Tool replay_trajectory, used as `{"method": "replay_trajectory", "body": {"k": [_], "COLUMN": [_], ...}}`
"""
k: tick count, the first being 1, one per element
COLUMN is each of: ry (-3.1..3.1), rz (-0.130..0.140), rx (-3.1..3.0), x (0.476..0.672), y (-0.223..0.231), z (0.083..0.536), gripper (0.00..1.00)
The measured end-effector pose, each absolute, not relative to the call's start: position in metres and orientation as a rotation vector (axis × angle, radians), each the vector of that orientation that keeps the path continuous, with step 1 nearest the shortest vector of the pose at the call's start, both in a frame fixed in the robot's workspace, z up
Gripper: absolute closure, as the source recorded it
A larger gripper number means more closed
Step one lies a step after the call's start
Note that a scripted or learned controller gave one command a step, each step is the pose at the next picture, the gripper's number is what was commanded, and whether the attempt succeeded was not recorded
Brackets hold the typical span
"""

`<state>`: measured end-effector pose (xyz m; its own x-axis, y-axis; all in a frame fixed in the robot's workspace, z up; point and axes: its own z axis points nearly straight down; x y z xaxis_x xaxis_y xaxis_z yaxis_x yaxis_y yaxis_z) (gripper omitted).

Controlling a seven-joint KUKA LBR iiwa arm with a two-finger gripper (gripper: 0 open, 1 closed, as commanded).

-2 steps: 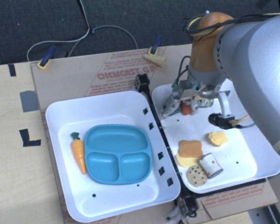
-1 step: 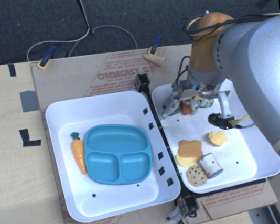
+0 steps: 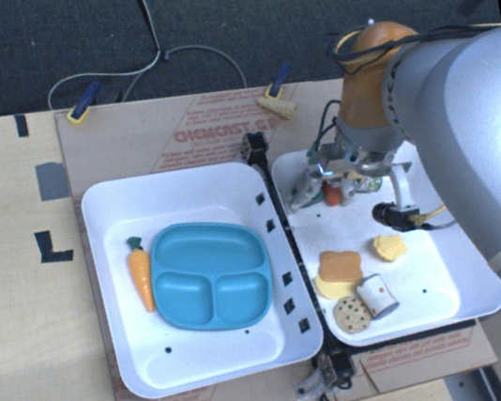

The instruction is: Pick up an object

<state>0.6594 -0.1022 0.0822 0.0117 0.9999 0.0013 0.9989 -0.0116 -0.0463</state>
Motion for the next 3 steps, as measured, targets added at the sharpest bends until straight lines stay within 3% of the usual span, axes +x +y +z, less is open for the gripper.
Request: {"method": "replay_trajectory", "body": {"k": [2,3], "ry": [-2.181,-2.178], "rz": [0.038,0.053], "rx": [-2.198,-2.191], "x": [0.6600,0.6576], "y": [-0.1077,-0.1087], "z": [0.0822,0.0901], "gripper": [0.00,1.00]}}
